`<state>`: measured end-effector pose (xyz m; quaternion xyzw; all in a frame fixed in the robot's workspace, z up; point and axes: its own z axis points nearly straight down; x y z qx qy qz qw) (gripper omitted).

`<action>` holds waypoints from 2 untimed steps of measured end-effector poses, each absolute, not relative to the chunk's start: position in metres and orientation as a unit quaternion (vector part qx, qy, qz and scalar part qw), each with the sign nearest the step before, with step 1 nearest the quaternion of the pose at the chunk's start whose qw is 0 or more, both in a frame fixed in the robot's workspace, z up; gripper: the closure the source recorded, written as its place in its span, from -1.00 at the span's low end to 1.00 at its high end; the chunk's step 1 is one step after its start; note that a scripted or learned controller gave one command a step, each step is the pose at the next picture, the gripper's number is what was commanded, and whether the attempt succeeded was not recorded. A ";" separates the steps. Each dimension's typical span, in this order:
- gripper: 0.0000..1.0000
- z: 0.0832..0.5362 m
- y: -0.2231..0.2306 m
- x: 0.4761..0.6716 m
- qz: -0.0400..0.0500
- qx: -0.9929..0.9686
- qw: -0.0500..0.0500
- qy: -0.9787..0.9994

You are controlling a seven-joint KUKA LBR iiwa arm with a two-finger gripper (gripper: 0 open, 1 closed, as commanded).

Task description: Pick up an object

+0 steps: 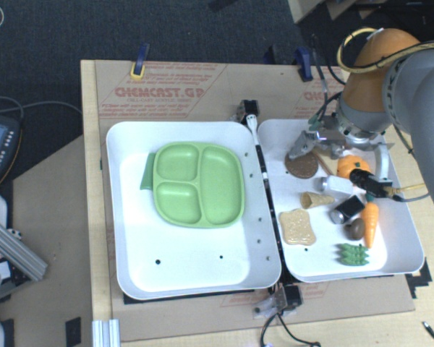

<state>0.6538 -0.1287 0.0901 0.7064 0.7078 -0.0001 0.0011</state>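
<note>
My gripper point(338, 163) hangs over the back of the right bin point(401, 255), below the orange-banded wrist. It is open, one grey finger point(299, 147) splayed left above a brown round cookie point(301, 167) and the other finger point(381, 166) to the right. An orange toy fruit point(351, 165) lies between the fingers, and nothing is gripped. Nearer the front lie a white tube point(335, 185), a small cone point(316, 199), a black-and-white piece point(347, 208), a carrot point(371, 223), a bread slice point(297, 227) and a green pod point(353, 254).
The left bin point(130, 251) holds a green divided plate point(199, 183). A raised rim with a black clip point(250, 111) separates the two bins. The arm's grey body covers the right bin's back right corner. Cardboard surrounds the bins.
</note>
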 end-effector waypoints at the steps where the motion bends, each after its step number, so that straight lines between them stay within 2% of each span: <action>1: 1.00 0.106 -0.131 0.656 0.001 0.706 0.006 0.708; 2: 1.00 0.171 -0.132 0.660 0.003 0.707 0.004 0.707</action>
